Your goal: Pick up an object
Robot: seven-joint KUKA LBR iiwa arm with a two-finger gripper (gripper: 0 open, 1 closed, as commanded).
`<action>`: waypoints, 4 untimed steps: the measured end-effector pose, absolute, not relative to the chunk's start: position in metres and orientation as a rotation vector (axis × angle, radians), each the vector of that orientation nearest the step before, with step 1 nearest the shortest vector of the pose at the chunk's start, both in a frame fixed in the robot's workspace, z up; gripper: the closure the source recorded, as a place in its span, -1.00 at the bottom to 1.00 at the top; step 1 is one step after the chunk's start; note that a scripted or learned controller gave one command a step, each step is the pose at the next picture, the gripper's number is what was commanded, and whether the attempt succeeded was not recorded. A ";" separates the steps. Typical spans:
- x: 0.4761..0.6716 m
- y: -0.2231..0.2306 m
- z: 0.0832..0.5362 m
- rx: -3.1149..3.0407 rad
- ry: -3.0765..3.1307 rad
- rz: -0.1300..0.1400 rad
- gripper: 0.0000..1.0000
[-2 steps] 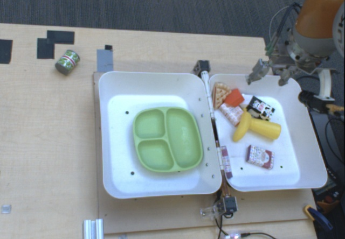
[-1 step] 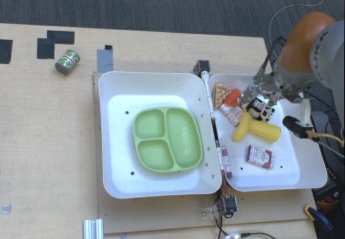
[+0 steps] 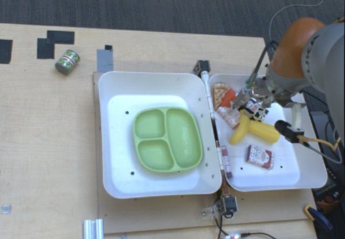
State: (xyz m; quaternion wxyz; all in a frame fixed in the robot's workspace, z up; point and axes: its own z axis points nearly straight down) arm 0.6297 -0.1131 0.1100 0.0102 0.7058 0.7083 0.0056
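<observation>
In the right bin point(image 3: 280, 176) lie a yellow banana-like toy point(image 3: 253, 130), a small red packet point(image 3: 260, 156), a pinkish wrapped item point(image 3: 229, 117), a tan waffle-like piece point(image 3: 219, 94) and an orange-red piece point(image 3: 229, 97). My gripper point(image 3: 249, 104) hangs low over the upper part of this bin, just above the yellow toy and right of the pinkish item. Nothing shows between its fingertips.
The left bin point(image 3: 116, 125) holds a green three-compartment plate point(image 3: 167, 139). A small green can point(image 3: 67, 62) and dark patches lie on the bench at the far left. The grey arm with its orange band point(image 3: 294, 52) reaches in from the right.
</observation>
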 end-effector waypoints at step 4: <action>0.599 -0.100 0.122 2.190 2.204 0.031 1.00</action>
